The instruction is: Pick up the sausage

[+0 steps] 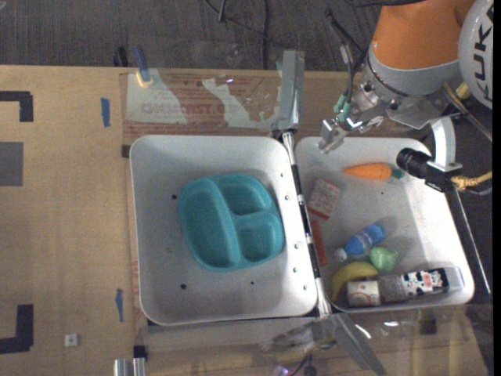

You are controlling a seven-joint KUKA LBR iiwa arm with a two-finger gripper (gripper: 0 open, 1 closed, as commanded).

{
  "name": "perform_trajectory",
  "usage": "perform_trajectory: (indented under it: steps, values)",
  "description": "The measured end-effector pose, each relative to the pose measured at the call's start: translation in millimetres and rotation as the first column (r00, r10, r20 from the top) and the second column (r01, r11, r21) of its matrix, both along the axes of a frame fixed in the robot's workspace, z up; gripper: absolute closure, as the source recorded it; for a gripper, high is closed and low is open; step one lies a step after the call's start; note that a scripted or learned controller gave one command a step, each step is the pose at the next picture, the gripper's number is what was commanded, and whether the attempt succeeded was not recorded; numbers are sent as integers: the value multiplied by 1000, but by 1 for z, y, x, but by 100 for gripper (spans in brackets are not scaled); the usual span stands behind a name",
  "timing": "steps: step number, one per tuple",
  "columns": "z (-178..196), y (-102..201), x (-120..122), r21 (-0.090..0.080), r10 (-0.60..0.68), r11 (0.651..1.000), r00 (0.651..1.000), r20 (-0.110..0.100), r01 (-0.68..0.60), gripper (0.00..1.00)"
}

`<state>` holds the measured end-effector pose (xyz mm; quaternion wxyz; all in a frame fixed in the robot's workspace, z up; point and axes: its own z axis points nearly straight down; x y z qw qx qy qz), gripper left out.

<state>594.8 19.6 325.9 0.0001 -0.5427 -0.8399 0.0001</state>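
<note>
A thin dark-red sausage (315, 243) lies lengthwise against the left wall of the right bin (438, 233), just below a small white and red packet (323, 197). My gripper (333, 135) hangs over the far left corner of that bin, well above the sausage in the view, with the packet in between. Nothing is visibly held in it. The grey and orange arm (415, 30) comes in from the upper right.
The right bin also holds a carrot (368, 171), a blue bottle (362, 242), a green piece (383, 257), a banana (354, 273), a small can (363, 292) and a cow-patterned bottle (423, 282). The left bin (156, 171) carries a teal divided tray (232, 221).
</note>
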Motion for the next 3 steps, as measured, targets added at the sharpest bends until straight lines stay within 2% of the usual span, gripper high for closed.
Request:
perform_trajectory:
  steps: [1,2,3]
  values:
    - [17,75,22,1,-297,955,955,4,297,100]
    - [97,203,32,1,-144,990,990,3,144,100]
    - [107,206,32,2,-139,990,990,8,139,100]
